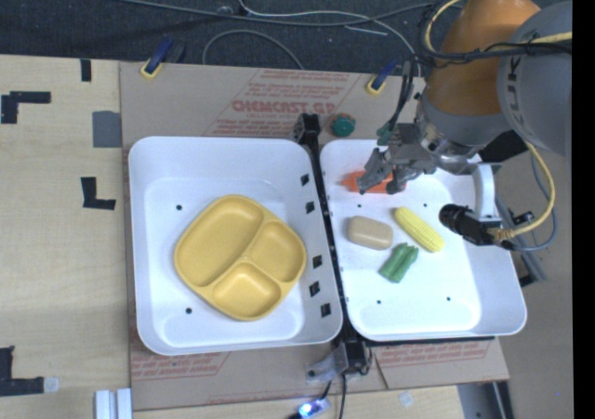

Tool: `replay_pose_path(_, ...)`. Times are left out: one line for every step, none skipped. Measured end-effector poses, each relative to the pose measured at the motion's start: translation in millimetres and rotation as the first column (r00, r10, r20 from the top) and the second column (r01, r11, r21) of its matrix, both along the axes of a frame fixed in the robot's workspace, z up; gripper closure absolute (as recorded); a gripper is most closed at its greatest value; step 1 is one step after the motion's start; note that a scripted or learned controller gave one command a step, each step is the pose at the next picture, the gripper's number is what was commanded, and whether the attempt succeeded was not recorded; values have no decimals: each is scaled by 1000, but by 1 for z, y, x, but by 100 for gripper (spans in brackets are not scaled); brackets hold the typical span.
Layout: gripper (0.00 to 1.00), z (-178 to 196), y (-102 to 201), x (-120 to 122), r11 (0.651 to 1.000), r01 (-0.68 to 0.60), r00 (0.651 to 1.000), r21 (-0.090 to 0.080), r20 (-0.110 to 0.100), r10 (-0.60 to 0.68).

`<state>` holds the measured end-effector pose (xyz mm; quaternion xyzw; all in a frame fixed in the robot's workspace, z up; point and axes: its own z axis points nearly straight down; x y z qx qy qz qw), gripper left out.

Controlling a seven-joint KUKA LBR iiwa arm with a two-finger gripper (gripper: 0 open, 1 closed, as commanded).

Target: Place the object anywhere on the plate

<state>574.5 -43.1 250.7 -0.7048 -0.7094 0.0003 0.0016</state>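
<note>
So far: nothing placed.
Plate: yellow, bare, left bin.
Object: orange piece, right bin, upper centre of frame.
Gripper: just above it; jaws' state — cannot tell.
Left: grasp, carry, place.

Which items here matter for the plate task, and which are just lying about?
Job: gripper over the orange piece; yellow plate in the left bin.
Lying about: corn, tan piece, green piece, teal cap.
</note>
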Motion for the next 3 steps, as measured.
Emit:
replay_pose_path(100,2,48,-8,1000,1,1000,0,1,-1)
replay_pose_path(100,-4,104,-5,1000,0,1000,-1,1,0)
replay_pose_path(100,-22,163,-19,1000,-1,1000,-1,-2,1)
